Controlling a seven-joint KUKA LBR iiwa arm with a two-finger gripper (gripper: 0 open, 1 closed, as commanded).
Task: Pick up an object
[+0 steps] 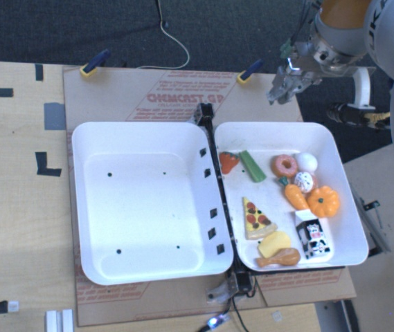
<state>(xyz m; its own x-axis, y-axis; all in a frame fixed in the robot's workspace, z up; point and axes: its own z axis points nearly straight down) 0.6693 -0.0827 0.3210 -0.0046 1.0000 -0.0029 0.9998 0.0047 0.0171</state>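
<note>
Cardboard lay under both bins, toys crowding the right bin (335,151): pizza slice (255,218), donut (284,165), pumpkin (323,201). My gripper (284,88) hung above the far rim, carrying nothing; its opening I couldn't tell. Picking hadn't started, I judged.

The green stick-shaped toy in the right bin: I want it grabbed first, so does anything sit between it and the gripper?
Nothing visible does. The gripper hangs outside the right white bin, past its far rim. The green stick-shaped toy lies uncovered, with only a red piece beside it.
</note>
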